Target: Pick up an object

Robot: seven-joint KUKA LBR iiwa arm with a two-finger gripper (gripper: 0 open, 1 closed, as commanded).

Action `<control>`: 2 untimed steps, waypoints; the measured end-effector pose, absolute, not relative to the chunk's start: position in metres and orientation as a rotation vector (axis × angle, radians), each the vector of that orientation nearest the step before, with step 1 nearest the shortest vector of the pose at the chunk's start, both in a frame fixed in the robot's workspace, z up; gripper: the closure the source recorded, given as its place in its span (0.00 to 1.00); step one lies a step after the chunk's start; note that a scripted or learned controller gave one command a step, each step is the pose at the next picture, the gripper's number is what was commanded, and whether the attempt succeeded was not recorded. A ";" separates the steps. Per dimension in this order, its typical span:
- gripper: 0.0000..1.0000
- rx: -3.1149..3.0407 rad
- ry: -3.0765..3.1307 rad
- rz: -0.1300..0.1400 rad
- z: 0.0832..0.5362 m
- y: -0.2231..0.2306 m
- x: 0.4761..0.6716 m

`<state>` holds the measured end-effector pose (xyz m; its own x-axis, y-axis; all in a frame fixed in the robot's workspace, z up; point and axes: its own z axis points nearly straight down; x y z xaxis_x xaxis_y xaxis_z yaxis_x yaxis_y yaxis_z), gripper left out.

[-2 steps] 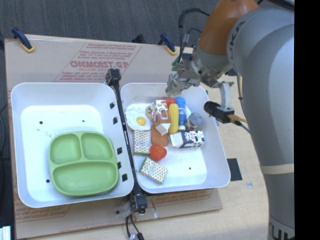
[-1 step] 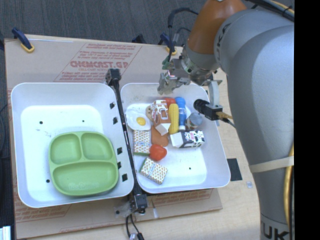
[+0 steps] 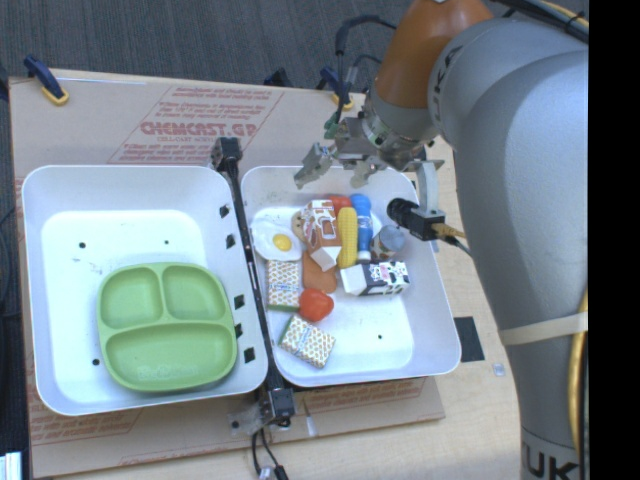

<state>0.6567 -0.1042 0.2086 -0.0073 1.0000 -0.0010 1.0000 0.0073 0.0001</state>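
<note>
My gripper [image 3: 337, 169] hangs over the far edge of the right bin [image 3: 420, 343], its two fingers spread apart with nothing between them. Just below it lies a pile of toy food: a fried egg [image 3: 274, 238], a small red and white carton [image 3: 320, 223], a yellow corn cob [image 3: 347, 237], a blue bottle [image 3: 362, 218], a black and white milk carton [image 3: 378, 278], a red tomato [image 3: 316, 306], a wafer [image 3: 284, 281] and a patterned box [image 3: 308, 341].
The left bin [image 3: 60, 208] holds a green divided plate [image 3: 167, 326]. A black clamp [image 3: 227, 153] sits where the bins meet at the back. Brown cardboard [image 3: 140, 118] lies under and behind the bins. The grey arm [image 3: 510, 168] covers the right side.
</note>
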 end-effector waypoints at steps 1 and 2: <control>0.00 2.218 2.229 -0.004 0.092 -0.134 0.597; 1.00 2.215 2.234 -0.005 0.102 -0.133 0.597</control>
